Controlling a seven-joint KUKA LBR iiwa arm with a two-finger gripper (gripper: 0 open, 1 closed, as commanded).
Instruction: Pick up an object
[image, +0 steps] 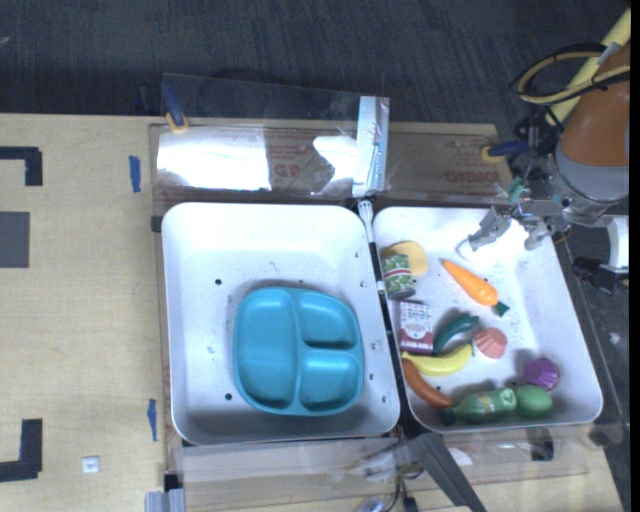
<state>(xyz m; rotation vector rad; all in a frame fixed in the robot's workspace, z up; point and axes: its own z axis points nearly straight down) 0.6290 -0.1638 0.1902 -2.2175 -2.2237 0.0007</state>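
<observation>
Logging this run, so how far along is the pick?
Nothing looks picked yet: the toy carrot, banana and the rest lie in the right bin. In hand: the gripper sits over that bin's upper corner, nothing visibly between its fingers. Left: descending, grasping and lifting one item.

blue tray (297, 350), orange carrot (471, 282), yellow banana (446, 361), white bins (190, 300)

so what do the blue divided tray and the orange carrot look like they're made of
Blue divided tray: probably moulded plastic, matte, judging by its uniform colour and rounded compartments. Orange carrot with green tip: likely toy plastic, smooth and evenly coloured; too small to be sure.
</observation>
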